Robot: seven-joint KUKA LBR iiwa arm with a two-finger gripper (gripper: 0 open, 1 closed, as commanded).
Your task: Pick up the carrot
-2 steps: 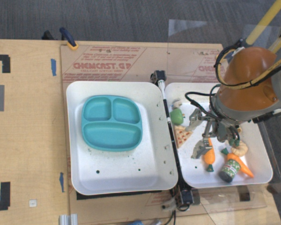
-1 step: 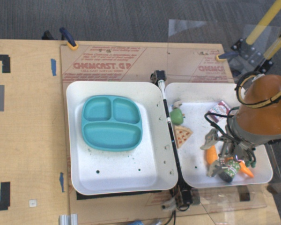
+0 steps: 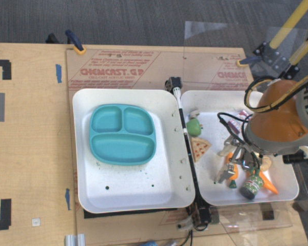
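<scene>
Bins, two of them, white and side by side on the bench, with one arm reaching into the right one.

The left bin holds one teal plate with three compartments. In the right bin, from the left: one green round thing by the divider, one pizza slice just below it, then the gripper low over a small cluster. Whether its fingers are spread or closed I cannot tell, nor whether they have hold of anything. Something orange shows right at the fingers. One green bottle lies just right of them, and the carrot lies beside that bottle, near the bin's front right corner.
</scene>
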